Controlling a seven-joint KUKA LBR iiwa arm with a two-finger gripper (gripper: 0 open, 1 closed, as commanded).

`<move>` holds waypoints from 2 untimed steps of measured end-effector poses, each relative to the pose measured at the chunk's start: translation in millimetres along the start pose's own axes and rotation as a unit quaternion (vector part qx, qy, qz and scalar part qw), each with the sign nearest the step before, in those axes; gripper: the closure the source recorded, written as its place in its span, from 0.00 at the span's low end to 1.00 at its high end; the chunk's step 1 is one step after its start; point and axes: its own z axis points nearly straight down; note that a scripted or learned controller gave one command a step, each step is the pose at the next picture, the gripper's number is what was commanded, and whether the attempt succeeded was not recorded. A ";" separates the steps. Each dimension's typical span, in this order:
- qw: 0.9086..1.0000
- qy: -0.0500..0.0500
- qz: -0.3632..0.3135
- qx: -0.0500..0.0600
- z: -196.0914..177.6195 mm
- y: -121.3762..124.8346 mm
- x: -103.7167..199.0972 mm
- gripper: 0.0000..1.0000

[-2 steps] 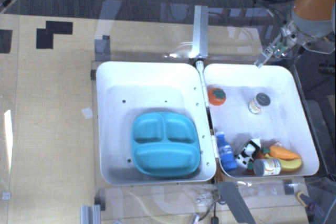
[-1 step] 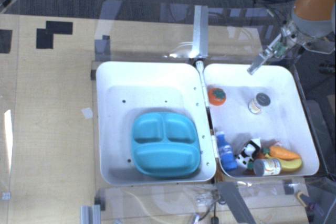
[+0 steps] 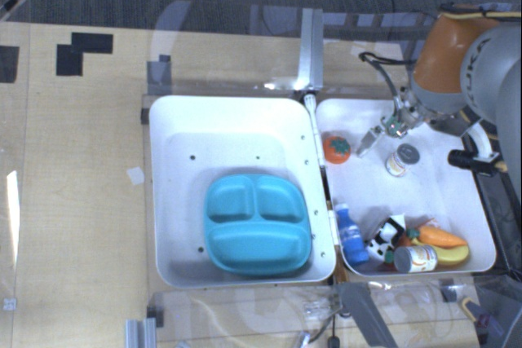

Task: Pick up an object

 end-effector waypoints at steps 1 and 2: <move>1.000 -0.006 -0.005 0.006 -1.3 9.5 12.1 0.00; 1.000 -0.008 -0.010 -0.006 -15.6 19.3 16.2 1.00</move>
